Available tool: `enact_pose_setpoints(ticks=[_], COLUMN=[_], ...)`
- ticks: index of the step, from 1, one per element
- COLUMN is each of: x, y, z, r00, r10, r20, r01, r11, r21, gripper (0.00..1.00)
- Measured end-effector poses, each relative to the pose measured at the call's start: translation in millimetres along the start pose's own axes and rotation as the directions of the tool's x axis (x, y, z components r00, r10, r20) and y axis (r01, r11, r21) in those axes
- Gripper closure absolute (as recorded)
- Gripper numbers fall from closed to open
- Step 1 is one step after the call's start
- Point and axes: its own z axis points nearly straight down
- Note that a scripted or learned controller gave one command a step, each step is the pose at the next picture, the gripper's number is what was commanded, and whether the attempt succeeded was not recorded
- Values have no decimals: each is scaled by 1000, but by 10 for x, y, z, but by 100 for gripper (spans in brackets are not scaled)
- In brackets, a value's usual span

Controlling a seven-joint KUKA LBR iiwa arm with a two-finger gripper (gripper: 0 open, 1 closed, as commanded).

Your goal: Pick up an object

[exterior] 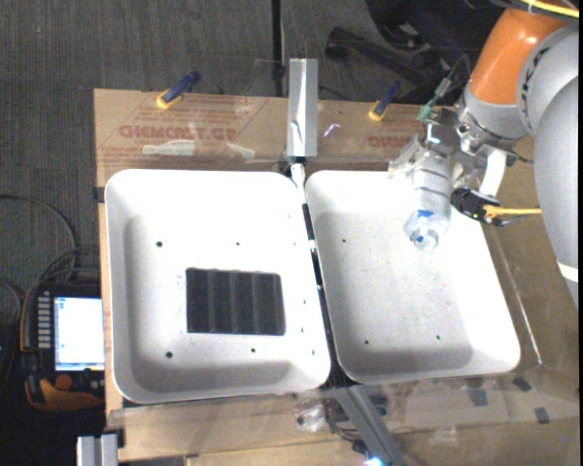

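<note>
Arm: grey KUKA arm (554,115) with orange band, reaching in from the right above the right bin's far side.
Gripper: gripper (429,197) pointing down over the right bin (418,338), clasped around a clear plastic bottle.
Bottle: clear plastic bottle (426,216) hanging between the fingers, its blue-tinted cap end lowest, raised above the bin floor near the far right part.
Left bin: left bin (146,260) holding a black ribbed tray (235,301) lying flat near its middle.
Bench: cardboard sheet (204,129) behind the bins, with two clamps at its far edge.
</note>
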Motion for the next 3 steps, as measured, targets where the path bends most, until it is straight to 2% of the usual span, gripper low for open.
enact_pose_setpoints(ticks=[1, 2, 3], x=[-240, -679, -677], y=[84, -691, -691], z=[1048, 1071, 1072], r00=[999, 1000, 1000], r10=[50, 2, 3], r20=[4, -7, -7], r01=[-50, -3, -3], r11=[999, 1000, 1000], r21=[8, -15, -15], gripper=[100, 100, 0])
